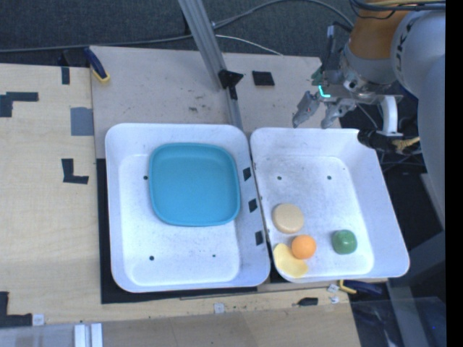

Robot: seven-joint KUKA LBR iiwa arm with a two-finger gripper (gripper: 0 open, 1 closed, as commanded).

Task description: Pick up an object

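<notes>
Nearest the camera, along the front wall of the right bin (362, 150), lie four small things: a yellow piece (289, 264) tucked into the front left corner, an orange ball (303, 247) resting against it, a tan round disc (288, 217) just behind those two, and a green ball (344, 241) standing apart toward the right. The gripper (318, 116) hangs over the far rim of that same bin, its jaws spread and pinching nothing, so the pick is not yet begun. To do it well, I would judge the green ball the safest choice, since it has bare floor all round it and the jaws can come straight down on either side; the other three crowd each other and the corner wall, where a finger could catch the rim or nudge a neighbour away. Round things may roll, so the closing should be centred and low. The left bin (123, 194) holds only a blue plate (194, 183), lying flat and well apart from the work. Both bins sit on a pale wooden bench (43, 215) marked with dark tape patches, a slanting metal bar (206, 35) crosses above, and cables run over dark floor behind.
</notes>
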